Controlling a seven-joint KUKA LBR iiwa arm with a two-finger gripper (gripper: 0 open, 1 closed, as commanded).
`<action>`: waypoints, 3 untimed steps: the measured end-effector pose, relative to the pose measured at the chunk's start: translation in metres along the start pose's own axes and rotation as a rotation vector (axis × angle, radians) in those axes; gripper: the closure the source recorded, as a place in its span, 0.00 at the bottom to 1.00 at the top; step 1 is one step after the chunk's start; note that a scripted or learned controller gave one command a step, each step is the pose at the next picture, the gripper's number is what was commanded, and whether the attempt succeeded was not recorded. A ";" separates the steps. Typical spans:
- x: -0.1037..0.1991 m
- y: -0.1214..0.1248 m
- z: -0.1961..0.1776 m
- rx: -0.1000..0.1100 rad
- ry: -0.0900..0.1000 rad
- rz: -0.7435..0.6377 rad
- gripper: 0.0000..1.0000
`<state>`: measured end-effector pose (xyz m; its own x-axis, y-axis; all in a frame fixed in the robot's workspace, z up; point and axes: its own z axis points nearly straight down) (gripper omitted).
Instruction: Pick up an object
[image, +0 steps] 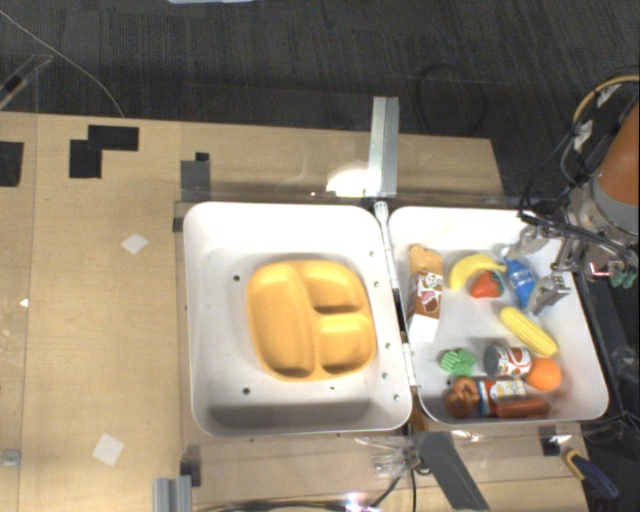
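The right bin (590, 340) holds several toy foods. A banana (472, 266), a red fruit (487, 286) and a blue packet (518, 280) lie near its back. A corn cob (527, 331) and an orange (545, 375) sit on its right side. A bottle (426, 281) lies along the left wall. My gripper (540, 266) hangs over the bin's back right with its fingers (553, 290) spread open. It sits just right of the blue packet, and nothing is between the fingers.
A yellow divided tray (310, 318) sits in the left bin (215, 300). A green toy (457, 360), a small can (508, 360) and a red-labelled bottle (500, 398) crowd the right bin's front. A metal post (384, 150) stands behind the divider.
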<state>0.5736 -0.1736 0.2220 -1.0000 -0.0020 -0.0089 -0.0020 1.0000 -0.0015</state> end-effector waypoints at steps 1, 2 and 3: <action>0.020 -0.031 0.116 0.001 -0.008 0.202 0.00; -0.074 -0.023 0.136 0.000 0.012 0.400 0.00; -0.081 -0.022 0.119 0.001 -0.015 0.391 1.00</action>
<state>0.6554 -0.1956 0.1035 -0.9250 0.3793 -0.0238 0.3793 0.9253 0.0038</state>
